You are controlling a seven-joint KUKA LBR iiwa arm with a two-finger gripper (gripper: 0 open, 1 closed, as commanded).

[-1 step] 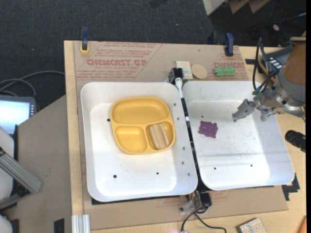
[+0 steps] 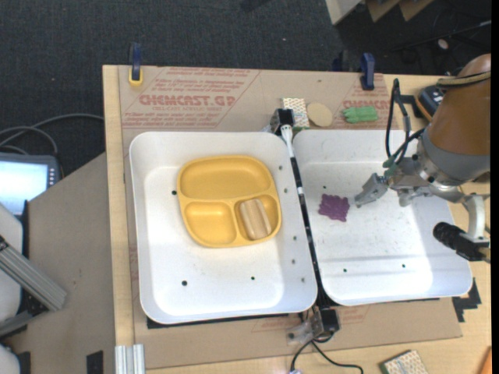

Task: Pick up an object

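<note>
The left bin [image 2: 156,263] holds a yellow divided plate [image 2: 230,199] with a tan block [image 2: 253,218] in its near-right compartment. The right bin [image 2: 374,275] holds a purple object [image 2: 334,206] near its left side. The gripper [image 2: 387,192] hangs just right of it — fingers apart, nothing between them.

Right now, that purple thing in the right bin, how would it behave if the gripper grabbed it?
The purple piece lies flat with ragged edges, so it is probably soft and light. It likely wouldn't roll. Being low against the bin floor, it may be hard to pinch.
</note>
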